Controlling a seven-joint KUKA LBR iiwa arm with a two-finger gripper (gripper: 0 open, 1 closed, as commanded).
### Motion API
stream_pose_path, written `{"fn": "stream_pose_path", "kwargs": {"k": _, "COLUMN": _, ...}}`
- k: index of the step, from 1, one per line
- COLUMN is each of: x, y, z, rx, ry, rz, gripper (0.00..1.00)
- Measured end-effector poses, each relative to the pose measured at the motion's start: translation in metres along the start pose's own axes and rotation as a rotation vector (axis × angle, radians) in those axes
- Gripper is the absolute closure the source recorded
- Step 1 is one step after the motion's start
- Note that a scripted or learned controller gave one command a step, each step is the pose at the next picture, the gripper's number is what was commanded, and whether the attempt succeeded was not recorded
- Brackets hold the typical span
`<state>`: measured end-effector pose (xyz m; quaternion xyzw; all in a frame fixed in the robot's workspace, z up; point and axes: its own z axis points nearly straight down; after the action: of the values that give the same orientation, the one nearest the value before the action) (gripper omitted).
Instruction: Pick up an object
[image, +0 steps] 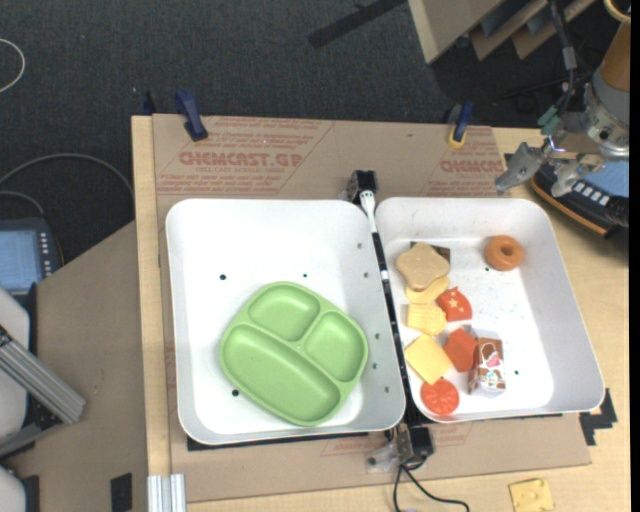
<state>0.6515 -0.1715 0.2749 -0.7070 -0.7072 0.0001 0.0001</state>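
Note:
The right bin (570, 330) holds several toy foods. A brown doughnut (504, 252) lies near its back right corner. A bread slice (422, 265) lies toward the back left, with yellow cheese pieces (427, 318) in front of it, a red strawberry (454, 304) and a red block (461, 347) beside them. A small brown and red packet (488, 365) and a red tomato slice (439, 398) sit near the front. My gripper (541, 176) hangs open and holding nothing above the bench, beyond the right bin's back right corner, well apart from the foods.
The left bin (195, 300) holds a green divided plate (293, 352). Blue and yellow clamps (190, 115) grip the back edge of the brown board. A black fitting (364, 186) sits between the bins at the back.

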Motion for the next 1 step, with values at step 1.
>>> {"fn": "stream_pose_path", "kwargs": {"k": 1, "x": 0.0743, "y": -0.0227, "z": 0.1154, "rx": 0.012, "ry": 0.006, "rz": -0.006, "gripper": 0.00}}
